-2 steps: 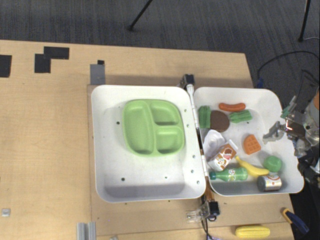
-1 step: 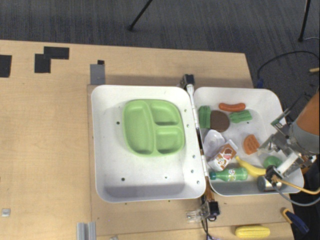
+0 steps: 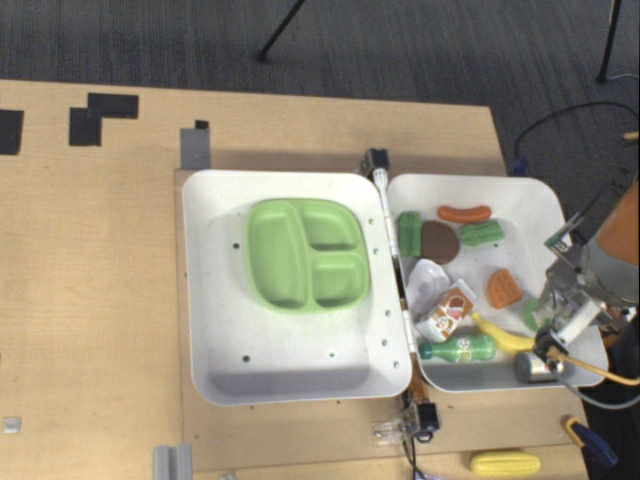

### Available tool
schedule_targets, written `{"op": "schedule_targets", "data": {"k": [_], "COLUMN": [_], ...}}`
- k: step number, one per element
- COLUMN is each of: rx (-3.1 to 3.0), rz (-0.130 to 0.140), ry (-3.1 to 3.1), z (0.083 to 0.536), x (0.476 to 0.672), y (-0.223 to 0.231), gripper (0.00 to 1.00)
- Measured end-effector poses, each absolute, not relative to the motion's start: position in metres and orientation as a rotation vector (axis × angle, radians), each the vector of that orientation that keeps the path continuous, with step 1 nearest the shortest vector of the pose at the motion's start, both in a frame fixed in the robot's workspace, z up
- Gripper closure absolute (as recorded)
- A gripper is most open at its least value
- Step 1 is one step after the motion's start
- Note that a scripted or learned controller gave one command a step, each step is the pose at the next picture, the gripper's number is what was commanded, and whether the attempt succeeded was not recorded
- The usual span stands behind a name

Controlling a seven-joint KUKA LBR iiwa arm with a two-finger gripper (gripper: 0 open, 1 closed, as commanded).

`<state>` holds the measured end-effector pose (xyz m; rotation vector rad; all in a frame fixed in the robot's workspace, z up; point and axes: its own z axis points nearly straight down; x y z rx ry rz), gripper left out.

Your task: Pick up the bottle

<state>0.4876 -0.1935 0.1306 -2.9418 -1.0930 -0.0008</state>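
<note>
One claw (image 3: 558, 318) to report, operator. It stands over the right-hand rim of the right bin (image 3: 525, 203), in the lower right of the frame. You cannot tell from this view whether it is wide or narrow.

Nearest items:
- A small green piece (image 3: 533, 314) lies just left of the claw; its kind cannot be made out.
- A yellow banana (image 3: 503, 337) lies further left, below an orange piece (image 3: 503, 288).

Task item: the green bottle (image 3: 458, 349) lies on its side along the lower wall of the right bin. It is left of the claw and apart from it. Its right end meets the banana.

Further out in the same bin you will find:
- A printed snack packet (image 3: 448, 314) just above the bottle.
- A crumpled white wrapper (image 3: 425, 280) above the packet.
- A brown disc (image 3: 438, 241), with a green cylinder (image 3: 408, 233) upright to its left by the dividing wall.
- A red sausage (image 3: 464, 213) and a green toy vegetable (image 3: 481, 233) in the bin's upper part.

The left bin (image 3: 215, 268) holds a green divided plate (image 3: 305, 253), well apart from the claw.

A corn cob (image 3: 505, 462) lies on the bench (image 3: 90, 298) at the bottom edge of the frame, below the right bin.
</note>
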Motion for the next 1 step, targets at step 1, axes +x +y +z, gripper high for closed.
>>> {"op": "schedule_targets", "data": {"k": [1], "rx": [-3.044], "rz": [-0.002], "ry": [-0.776], "z": [0.1791], "x": [0.4873], "y": [-0.1686], "gripper": [1.0]}}
